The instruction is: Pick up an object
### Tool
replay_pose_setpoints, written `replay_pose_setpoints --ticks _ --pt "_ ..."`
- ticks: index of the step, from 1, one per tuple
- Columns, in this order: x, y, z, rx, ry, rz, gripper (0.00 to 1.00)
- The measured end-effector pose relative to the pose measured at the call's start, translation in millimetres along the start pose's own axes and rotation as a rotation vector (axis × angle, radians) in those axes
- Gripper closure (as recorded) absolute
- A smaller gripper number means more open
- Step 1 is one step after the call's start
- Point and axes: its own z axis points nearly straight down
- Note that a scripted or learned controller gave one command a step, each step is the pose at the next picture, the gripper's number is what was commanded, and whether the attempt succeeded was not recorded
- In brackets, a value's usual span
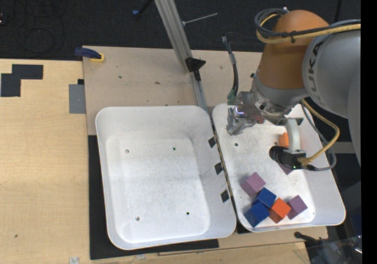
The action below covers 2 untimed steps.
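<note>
One end effector (237, 120) hangs over the right bin's (330, 213) far end; its opening can't be judged.

arm (306, 62) over right bin (330, 213) | blocks (271, 201) clustered near corner

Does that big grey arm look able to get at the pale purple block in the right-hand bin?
Probably yes. The pale purple block lies uncovered at the edge of the cluster, and the end effector hangs over the same bin, with nothing between.
</note>
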Motion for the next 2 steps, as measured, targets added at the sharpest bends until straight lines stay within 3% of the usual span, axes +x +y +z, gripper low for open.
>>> replay_pose_setpoints --ticks 1,2 --pt "47.1 -3.8 0.4 0.002 0.0 0.0 1.0" --pt "98.1 -24.2 12.2 0.003 -0.001 0.0 1.0"
